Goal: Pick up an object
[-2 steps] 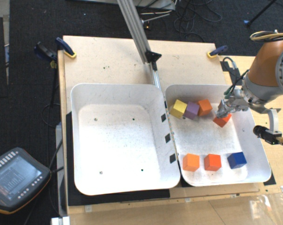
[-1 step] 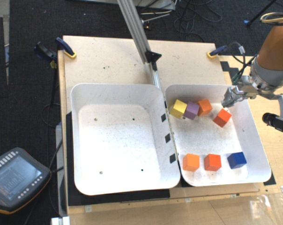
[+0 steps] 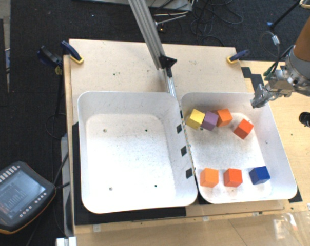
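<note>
Several small cubes lie in the right bin (image 3: 278, 152). Along its far side sit a yellow cube (image 3: 195, 119), a purple cube (image 3: 210, 120), an orange cube (image 3: 224, 117) and a red-orange cube (image 3: 243, 128). Near its front edge are an orange cube (image 3: 209, 177), a red-orange cube (image 3: 233, 178) and a blue cube (image 3: 259, 175). My gripper (image 3: 259, 99) hangs over the bin's far right rim, above and right of the red-orange cube, with nothing seen between its fingers.
The left bin (image 3: 88, 137) stands beside the right one. A slanted metal pole (image 3: 147, 27) crosses the bench's far side to the bins' shared edge. Yellow-tipped clamps (image 3: 73, 53) (image 3: 237, 56) hold the board's far corners. A teach pendant (image 3: 16, 196) lies at lower left.
</note>
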